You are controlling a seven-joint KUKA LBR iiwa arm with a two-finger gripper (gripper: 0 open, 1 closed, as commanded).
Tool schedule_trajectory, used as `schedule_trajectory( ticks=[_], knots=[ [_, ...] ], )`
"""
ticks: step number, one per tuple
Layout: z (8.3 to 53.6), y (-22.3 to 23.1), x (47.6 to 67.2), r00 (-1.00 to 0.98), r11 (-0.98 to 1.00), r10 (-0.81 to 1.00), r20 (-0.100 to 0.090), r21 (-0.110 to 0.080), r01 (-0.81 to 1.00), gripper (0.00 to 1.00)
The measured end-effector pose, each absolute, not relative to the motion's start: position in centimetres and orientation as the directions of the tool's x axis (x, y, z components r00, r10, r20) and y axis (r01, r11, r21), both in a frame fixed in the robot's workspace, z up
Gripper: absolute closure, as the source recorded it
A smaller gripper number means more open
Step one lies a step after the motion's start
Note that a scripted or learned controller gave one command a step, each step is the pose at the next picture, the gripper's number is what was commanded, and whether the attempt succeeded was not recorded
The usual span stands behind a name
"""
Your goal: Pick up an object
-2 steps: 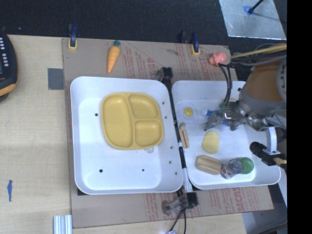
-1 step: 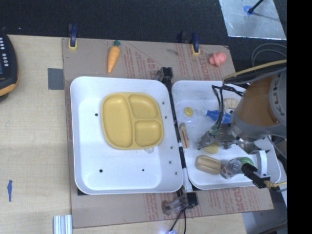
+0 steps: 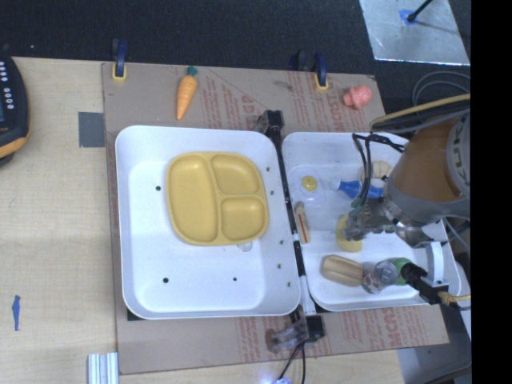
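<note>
Arm low over the right bin, gripper (image 3: pixel 358 224) down among small objects.

The gripper sits right above a small yellow piece (image 3: pixel 349 238) near the middle of the right bin (image 3: pixel 320 146); whether it is apart or together I cannot tell, as the wrist hides it. A tan block (image 3: pixel 342 270) lies just nearer, beside a clear bottle (image 3: pixel 384 273). A blue item (image 3: pixel 349 187) and a small yellow disc (image 3: pixel 309 184) lie farther back. The left bin (image 3: pixel 144 278) holds a yellow divided plate (image 3: pixel 216 197). On the surface beyond the bins lie a toy carrot (image 3: pixel 186 94) and a pink, possibly plush, object (image 3: pixel 358 96).
</note>
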State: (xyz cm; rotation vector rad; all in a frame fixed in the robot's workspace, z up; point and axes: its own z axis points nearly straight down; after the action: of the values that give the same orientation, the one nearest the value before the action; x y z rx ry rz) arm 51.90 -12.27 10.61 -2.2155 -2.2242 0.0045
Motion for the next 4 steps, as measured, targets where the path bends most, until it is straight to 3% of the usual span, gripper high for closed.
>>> schedule_trajectory(
  ticks=[1,2,3,4],
  knots=[
    [10.6,-12.3,51.9,-0.005,0.005,1.000,-0.001,-0.004,1.000,0.00],
    [9.1,-11.8,51.4,-0.003,0.003,1.000,0.001,-0.006,1.000,0.00],
    [10.3,-12.0,51.5,-0.003,0.003,1.000,0.000,-0.004,1.000,1.00],
    [10.2,-12.0,51.5,-0.004,0.004,1.000,0.000,-0.005,1.000,0.00]
  ],
)
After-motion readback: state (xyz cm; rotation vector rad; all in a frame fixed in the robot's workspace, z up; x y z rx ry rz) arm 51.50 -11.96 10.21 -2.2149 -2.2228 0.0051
